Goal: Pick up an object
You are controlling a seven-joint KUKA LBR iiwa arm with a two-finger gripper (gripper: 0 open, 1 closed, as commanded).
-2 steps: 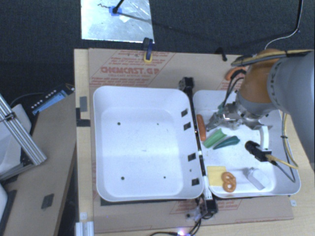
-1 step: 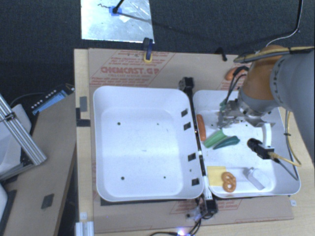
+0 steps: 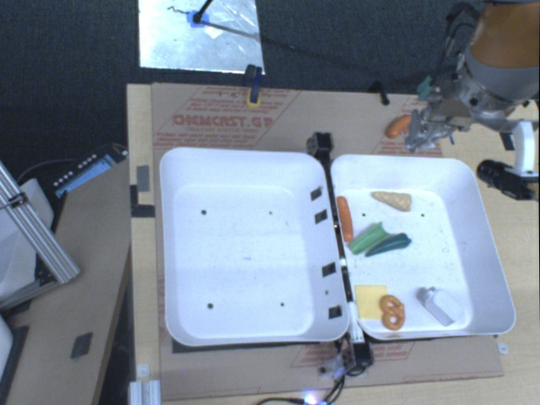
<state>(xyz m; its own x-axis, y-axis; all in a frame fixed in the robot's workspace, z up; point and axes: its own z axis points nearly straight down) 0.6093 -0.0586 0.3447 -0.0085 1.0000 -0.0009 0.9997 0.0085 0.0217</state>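
Observation:
My gripper [image 3: 415, 133] hangs raised over the far edge of the right bin [image 3: 485, 226], below the arm's orange band. A small orange rounded object [image 3: 398, 126] sits at its fingertips, sticking out to the left, and the fingers look shut on it. Down in the right bin lie an orange stick [image 3: 343, 216] along the left wall, a tan wedge [image 3: 392, 199], a light green piece [image 3: 366, 237] touching a dark green pod [image 3: 390, 244], a yellow square [image 3: 369, 300], an orange pretzel shape [image 3: 391, 311] and a grey-white block [image 3: 439, 305].
The left bin [image 3: 245, 243] sits beside the right one, joined by black clips [image 3: 325, 218] along the shared wall. Both rest on a cardboard sheet [image 3: 219, 116]. A shiny foil sheet [image 3: 201, 22] lies at the back; a black fixture [image 3: 506, 178] sits at the right.

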